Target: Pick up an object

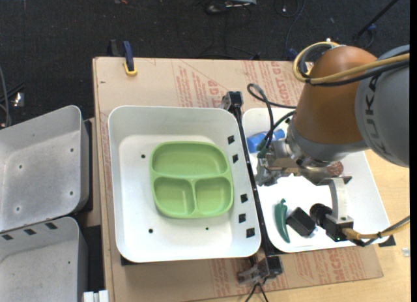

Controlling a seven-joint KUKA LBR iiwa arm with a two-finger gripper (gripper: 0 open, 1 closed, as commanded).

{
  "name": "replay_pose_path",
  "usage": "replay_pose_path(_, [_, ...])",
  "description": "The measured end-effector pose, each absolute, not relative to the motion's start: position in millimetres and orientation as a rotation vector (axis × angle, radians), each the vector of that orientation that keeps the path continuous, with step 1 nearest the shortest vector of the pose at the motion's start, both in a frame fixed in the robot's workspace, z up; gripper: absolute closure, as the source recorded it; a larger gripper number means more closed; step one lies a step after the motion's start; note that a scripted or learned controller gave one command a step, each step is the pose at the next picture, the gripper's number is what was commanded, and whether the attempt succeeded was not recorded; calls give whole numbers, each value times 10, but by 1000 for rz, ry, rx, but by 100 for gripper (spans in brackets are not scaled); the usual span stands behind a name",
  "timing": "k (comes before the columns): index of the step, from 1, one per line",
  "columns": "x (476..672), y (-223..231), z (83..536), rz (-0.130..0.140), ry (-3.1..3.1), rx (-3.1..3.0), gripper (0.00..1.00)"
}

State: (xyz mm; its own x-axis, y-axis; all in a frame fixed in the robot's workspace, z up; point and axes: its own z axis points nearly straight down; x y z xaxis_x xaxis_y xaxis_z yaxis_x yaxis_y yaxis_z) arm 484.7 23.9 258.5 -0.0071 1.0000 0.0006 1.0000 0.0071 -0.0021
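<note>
My gripper (268, 169) hangs low over the left part of the right bin (374, 193), close to the wall between the two bins, with the big orange and grey wrist covering most of it. A blue object (257, 141) lies just behind the gripper, partly hidden by it. In the front of the same bin lies a dark green curved object (281, 221), in front of the gripper and apart from it. A small reddish object (335, 169) peeks out from under the wrist on the right. Nothing shows between the fingers.
The left bin (130, 164) holds a light green divided plate (191, 178) in its middle. The divider wall (251, 177) between the bins stands right beside the gripper. White trays (39, 157) lie off the bench at the far left.
</note>
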Motion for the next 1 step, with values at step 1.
replay_pose_path(1, [4782,787,2585,-1,-2230,-2211,100])
